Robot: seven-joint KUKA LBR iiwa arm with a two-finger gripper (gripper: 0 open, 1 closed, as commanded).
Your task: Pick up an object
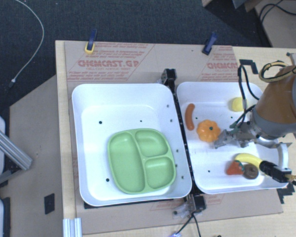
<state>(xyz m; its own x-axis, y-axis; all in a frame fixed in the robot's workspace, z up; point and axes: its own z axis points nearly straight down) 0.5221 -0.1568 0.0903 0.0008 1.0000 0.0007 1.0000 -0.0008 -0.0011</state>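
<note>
Dark carpet surrounds the bench (138, 58), whose board top carries two shallow white bins side by side. Left bin (89, 112) holds a green divided plate (140, 159), lying flat. Right bin (202, 177) holds the pickable items: a sausage (189, 116) near the dividing wall, a small orange pumpkin (208, 130) just beside it, a yellow piece (236, 103) toward the far wall, and near the front wall a banana (248, 158) touching a red piece (233, 168) and a brown round piece (249, 171).

My arm (278, 102) reaches in from the right, and the gripper (226, 139) sits low over the right bin, its grey tip just beside the pumpkin on that fruit's right. I cannot tell how far apart the fingers stand, and I see nothing between them, so I count nothing as held.

I judge the pumpkin to be the nearest candidate. To do this well, I want the tip centred over it rather than off to its side, since a descent from here would likely nudge it toward the sausage. Round and smooth, it may roll or squirt out of a shallow pinch, so I would go low and close across its widest part. The front cluster looks harder: three things touching invite a double grab.
</note>
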